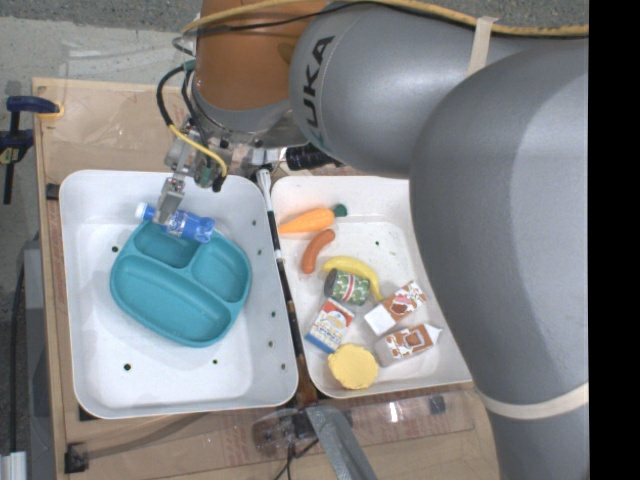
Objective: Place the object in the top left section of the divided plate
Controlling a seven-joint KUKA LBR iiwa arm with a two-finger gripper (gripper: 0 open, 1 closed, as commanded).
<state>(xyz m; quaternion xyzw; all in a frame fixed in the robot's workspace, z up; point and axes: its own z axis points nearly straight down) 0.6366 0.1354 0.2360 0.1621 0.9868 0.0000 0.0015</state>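
Two shallow white bins sit side by side on the wooden worktop (pixel 100 128). The left bin (pixel 100 368) holds a teal divided plate (pixel 180 293) lying flat and turned at a slant, with a small clear water bottle (pixel 180 222) with a blue cap and blue label lying on its side across the plate's upper rim, over the top left section. The right bin (pixel 400 223) holds a toy carrot (pixel 306 220), a sausage (pixel 317 249), a banana (pixel 352 267), a small can (pixel 348 288), three little cartons (pixel 395 308) and a round yellow piece (pixel 353 366). The grey arm (pixel 480 168) sweeps in from the right, its orange band (pixel 245 38) above the wrist, and the pincer (pixel 172 200) points down at the bottle's cap end; whether its tips clamp the bottle or stand apart, I cannot tell.
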